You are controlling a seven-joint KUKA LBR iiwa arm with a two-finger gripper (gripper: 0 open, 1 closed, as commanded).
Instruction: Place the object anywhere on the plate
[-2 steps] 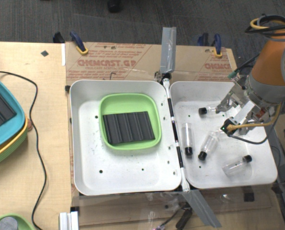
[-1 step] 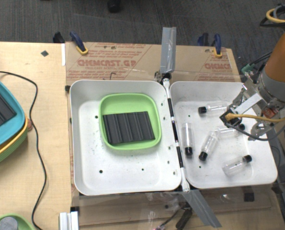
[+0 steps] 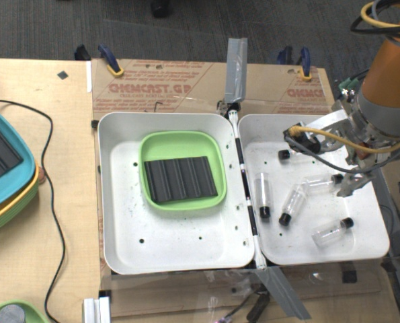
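A square green plate (image 3: 216,155) with a dark ribbed insert (image 3: 181,179) sits in the left white bin (image 3: 115,200). Several clear vials with black caps lie in the right bin (image 3: 371,244): one (image 3: 261,188) near the divider, one tilted (image 3: 293,201) beside it, one (image 3: 329,233) at the front right, and one (image 3: 316,182) close to the gripper. A small black cap (image 3: 284,155) lies toward the back. My gripper (image 3: 344,184) hangs low over the right side of the right bin, just right of the nearest vial, below the grey wrist and its yellow cable.
Clamps hold brown cardboard (image 3: 159,83) behind the bins. A teal and yellow stack of trays (image 3: 8,173) sits at the far left on the wooden bench, with a black cable (image 3: 52,180) running past it. A grey strip (image 3: 236,66) stands between the bins at the back.
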